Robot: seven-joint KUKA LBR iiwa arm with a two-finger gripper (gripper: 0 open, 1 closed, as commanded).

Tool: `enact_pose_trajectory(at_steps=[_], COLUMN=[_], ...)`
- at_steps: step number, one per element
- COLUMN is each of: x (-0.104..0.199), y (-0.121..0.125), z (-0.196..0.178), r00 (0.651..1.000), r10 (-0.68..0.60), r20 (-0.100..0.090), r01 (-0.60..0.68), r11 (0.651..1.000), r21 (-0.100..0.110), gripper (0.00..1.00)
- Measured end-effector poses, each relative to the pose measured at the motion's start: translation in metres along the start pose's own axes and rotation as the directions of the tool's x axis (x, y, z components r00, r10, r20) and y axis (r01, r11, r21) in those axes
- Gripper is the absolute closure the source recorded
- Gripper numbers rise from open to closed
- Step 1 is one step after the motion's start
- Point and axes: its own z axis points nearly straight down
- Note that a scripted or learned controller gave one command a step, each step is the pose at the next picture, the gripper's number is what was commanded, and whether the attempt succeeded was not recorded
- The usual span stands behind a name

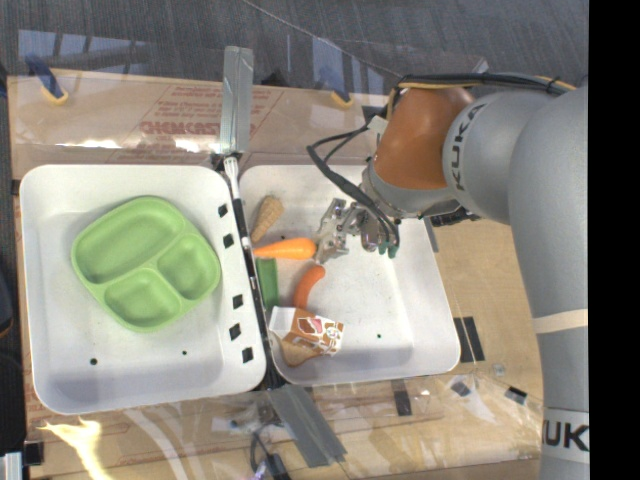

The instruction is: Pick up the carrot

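The carrot (283,250) is orange and lies flat near the left wall of the right bin (420,308), its tip pointing right. My gripper (327,242) hangs just off that right tip, reaching in from the right under the orange wrist band. It is open, with nothing between its fingers. The carrot rests on the bin floor.
In the right bin, an orange-red sausage (308,284) lies just below the gripper, a tan cone-shaped piece (266,215) sits above the carrot, a green piece (266,280) lies along the left wall, and a printed packet (306,335) is at the front. The left bin (60,368) holds a green divided plate (146,261).
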Motion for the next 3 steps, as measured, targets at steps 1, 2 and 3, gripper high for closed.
enact_pose_trajectory(at_steps=[1,2,3], x=[0.019,0.007,0.078], y=[0.088,0.125,0.139], z=[-0.101,-0.126,-0.134], r00=[0.954,0.988,0.998], r10=[0.3,0.154,-0.062], r20=[0.001,0.0,-0.003], r01=[-0.3,-0.154,0.062], r11=[0.954,0.988,0.998], r21=[-0.002,0.0,-0.001], gripper=[1.0,1.0,1.0])
